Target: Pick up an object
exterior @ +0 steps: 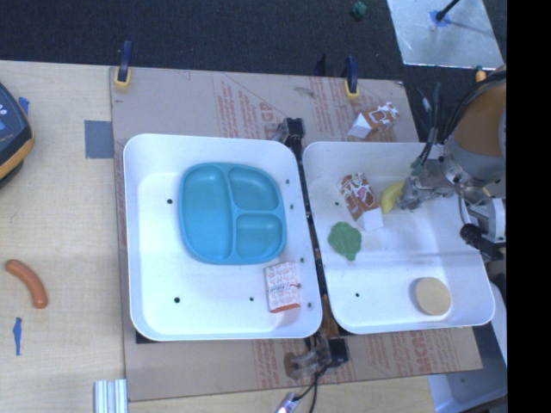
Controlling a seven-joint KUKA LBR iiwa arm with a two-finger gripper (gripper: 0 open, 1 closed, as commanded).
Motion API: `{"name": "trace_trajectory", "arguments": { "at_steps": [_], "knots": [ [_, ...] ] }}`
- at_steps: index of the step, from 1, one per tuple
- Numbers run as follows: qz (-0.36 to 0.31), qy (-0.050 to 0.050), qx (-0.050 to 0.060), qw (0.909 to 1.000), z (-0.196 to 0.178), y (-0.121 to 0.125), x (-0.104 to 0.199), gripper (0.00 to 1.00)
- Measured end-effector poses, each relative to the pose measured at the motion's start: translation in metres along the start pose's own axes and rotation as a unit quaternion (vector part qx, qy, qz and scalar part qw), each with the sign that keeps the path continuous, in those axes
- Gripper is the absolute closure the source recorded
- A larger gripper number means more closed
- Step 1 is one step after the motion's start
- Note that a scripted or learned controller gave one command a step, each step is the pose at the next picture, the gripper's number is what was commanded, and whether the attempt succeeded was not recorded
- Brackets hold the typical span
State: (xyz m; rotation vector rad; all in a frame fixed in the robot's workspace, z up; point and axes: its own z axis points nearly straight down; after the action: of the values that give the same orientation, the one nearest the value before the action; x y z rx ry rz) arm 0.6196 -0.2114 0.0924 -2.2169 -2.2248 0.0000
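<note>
Yellow banana [392, 197], long axis upright, beside hand [411, 192]

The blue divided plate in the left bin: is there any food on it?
Empty. The blue divided plate shows bare blue in all three compartments; the small packet lies beside it on the left bin floor.

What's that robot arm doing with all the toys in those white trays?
The robot arm has reached into the right bin from the right, and its hand is down right beside a small yellow piece, apparently trying to pick it up. Nothing looks lifted yet. Nearby lie a brown-and-white packet, a green toy and a round tan disc. The left bin holds a blue divided plate and a small packet.
</note>
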Motion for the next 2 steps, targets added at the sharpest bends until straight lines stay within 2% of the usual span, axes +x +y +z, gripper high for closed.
{"name": "trace_trajectory", "arguments": {
  "at_steps": [1, 2],
  "knots": [
    [0.000, 0.000, 0.003, 1.0000, 0.001, 0.036, 0.004, 0.00],
    [0.000, 0.000, 0.002, 1.0000, 0.001, -0.043, 0.055, 0.00]
  ]
}}
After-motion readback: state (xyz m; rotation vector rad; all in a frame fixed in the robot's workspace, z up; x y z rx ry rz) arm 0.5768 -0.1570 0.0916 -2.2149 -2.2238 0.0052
